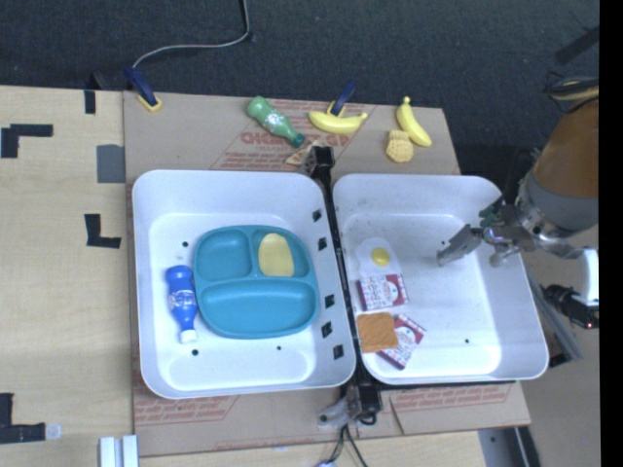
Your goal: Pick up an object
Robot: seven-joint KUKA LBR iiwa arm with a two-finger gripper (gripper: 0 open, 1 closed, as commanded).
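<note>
Camera view: gripper [456,251] hovers over right bin [506,353]; its jaw state is seemingly unreadable.

Both bins [156,212] were white, and the left one held a blue divided tray [255,282] with a pale yellow piece [276,255] in it and a blue bottle with a white cap [181,303] beside it. In the right bin lay a white packet with a yellow spot [376,256], a red-and-white packet [381,290] and an orange-brown square [377,332]. On the tan counter [58,290] behind were a green bottle [274,121] and two yellow bananas [337,121], while the arm [569,173] was grey with an orange band.
</note>
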